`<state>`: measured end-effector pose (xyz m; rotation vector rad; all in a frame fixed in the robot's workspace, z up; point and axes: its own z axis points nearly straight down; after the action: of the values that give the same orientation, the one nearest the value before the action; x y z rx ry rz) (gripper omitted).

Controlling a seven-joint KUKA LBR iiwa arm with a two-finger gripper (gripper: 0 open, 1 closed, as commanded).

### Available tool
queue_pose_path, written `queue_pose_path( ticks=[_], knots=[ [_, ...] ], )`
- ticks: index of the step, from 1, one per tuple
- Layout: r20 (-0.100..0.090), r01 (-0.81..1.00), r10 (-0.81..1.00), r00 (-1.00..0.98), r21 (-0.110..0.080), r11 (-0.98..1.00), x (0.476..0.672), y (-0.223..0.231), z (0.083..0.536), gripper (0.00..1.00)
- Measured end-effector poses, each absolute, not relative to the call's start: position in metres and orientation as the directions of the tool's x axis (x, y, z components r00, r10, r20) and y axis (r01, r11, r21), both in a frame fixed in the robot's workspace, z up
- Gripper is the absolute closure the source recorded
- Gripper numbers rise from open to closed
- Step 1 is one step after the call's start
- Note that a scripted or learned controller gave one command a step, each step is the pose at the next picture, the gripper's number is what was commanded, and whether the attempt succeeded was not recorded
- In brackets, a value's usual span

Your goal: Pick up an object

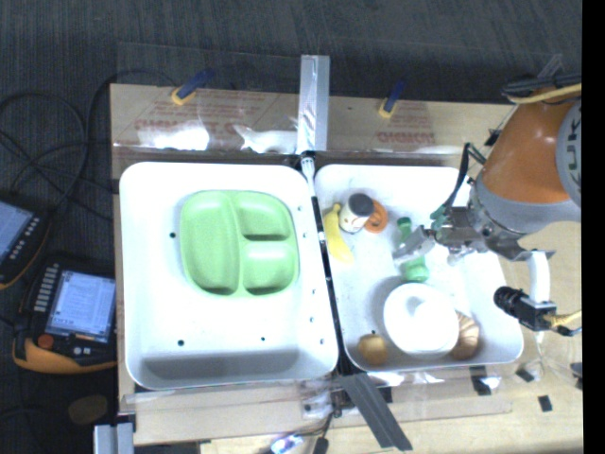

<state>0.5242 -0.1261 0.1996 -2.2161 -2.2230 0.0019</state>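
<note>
My gripper (pixel 414 245) reaches from the right into the middle of the right bin (pixel 492 348), low over a small green object (pixel 414 270). Another small green piece (pixel 404 224) lies just above it. To the left sit a yellow toy (pixel 334 235) and a small figure with a dark cap and orange side (pixel 361 213). A white round bowl (pixel 422 318) rests at the bin's front, with a brown ball (pixel 372 349) to its left and a tan shell-like piece (pixel 466 335) to its right.
The left bin (pixel 151 339) holds a green divided plate (pixel 239 240). A metal divider post (pixel 313 102) stands between the bins at the back. The arm's grey and orange body (pixel 529 173) covers the right bin's far right corner.
</note>
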Motion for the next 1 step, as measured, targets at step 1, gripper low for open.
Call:
queue_pose_path(
  ticks=[1],
  knots=[
    [-0.002, 0.976, 0.976, -0.219, 0.005, 0.219, 0.5675, -0.1432, 0.0919, 0.00]
  ],
)
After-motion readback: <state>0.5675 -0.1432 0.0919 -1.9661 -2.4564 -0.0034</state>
